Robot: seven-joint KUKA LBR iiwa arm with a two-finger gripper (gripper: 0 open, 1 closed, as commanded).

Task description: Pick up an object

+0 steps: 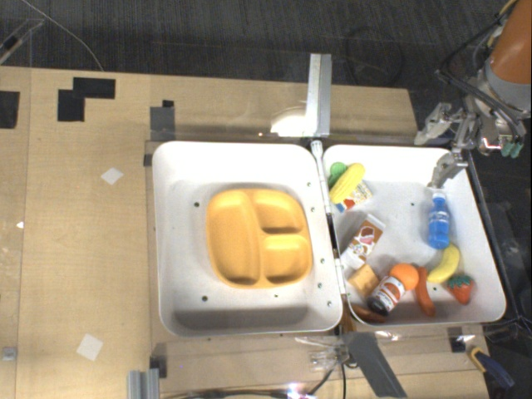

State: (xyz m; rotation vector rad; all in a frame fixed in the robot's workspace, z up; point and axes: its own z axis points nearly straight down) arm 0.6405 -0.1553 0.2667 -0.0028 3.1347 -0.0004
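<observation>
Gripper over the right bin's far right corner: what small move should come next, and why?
Probably a short descent toward the blue bottle. The gripper hangs just beyond the bottle's cap end, above the right bin, with nothing seen between its fingers. The bottle lies apart from the banana and the strawberry, so it looks like the nearest, least crowded pick.

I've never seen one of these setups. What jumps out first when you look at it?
The big yellow tray sitting alone in the left bin draws the eye first. Next, the right bin holds a jumble of toy food: corn, a blue bottle, a banana. The end effector hangs over that bin's far right corner, above the bottle.
</observation>
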